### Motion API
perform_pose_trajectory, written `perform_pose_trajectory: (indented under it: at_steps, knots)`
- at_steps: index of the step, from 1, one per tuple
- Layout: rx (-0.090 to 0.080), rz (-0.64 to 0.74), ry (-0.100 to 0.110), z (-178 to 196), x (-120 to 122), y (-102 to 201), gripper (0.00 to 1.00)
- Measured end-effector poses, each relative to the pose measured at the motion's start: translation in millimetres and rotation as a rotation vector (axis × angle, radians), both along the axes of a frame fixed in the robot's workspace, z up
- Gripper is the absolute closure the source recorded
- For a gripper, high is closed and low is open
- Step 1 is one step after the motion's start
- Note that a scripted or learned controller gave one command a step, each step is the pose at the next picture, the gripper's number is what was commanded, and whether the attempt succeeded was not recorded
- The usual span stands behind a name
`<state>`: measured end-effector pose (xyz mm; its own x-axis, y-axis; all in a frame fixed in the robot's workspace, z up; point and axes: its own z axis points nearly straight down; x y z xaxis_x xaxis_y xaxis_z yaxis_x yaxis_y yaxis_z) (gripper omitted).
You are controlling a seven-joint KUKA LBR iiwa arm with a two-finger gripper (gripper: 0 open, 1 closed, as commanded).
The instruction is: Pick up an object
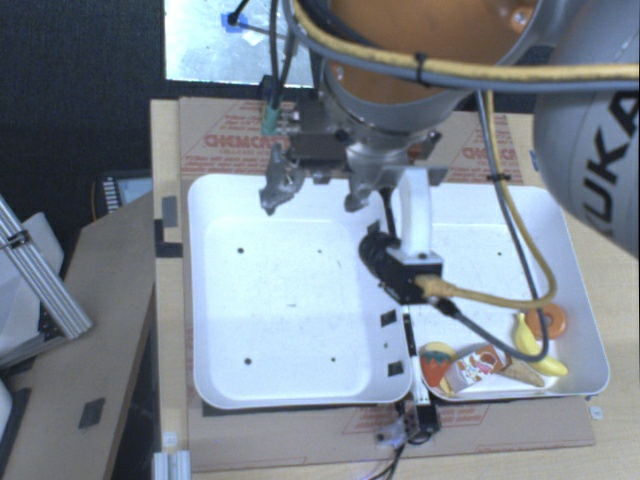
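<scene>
Metal two-finger gripper spread apart, nothing between fingers, above smooth left white plastic bin; curved yellow banana, orange ball, glossy printed packet clustered in right white bin near corner.

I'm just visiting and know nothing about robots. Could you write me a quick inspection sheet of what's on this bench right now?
Surface: two shallow white bins, left bin and right bin, on cardboard.
Job's things: banana, orange round piece and a few colourful items in the right bin's near corner.
Clutter: nothing seen.
Tool: tool hangs over the left bin's far edge, fingers apart, holding nothing.
Cables: yellow cable and black cable droop over the right bin.
Surroundings: metal rail at left.
</scene>
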<state>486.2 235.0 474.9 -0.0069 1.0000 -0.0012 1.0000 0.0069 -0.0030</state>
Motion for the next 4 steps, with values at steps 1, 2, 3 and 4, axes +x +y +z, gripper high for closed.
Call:
perform_pose_trajectory:
  at_steps: [1, 2, 3, 4]
  knots:
    - [0.003, -0.002, -0.006, 14.7, 0.9, -0.8, 1.00]
    - [0.004, -0.007, -0.008, 62.7, 0.1, -12.7, 1.00]
    - [0.000, -0.014, -0.008, 59.2, 103.1, -62.8, 1.00]
    - [0.004, 0.005, -0.003, 60.4, 54.4, 1.8, 1.00]
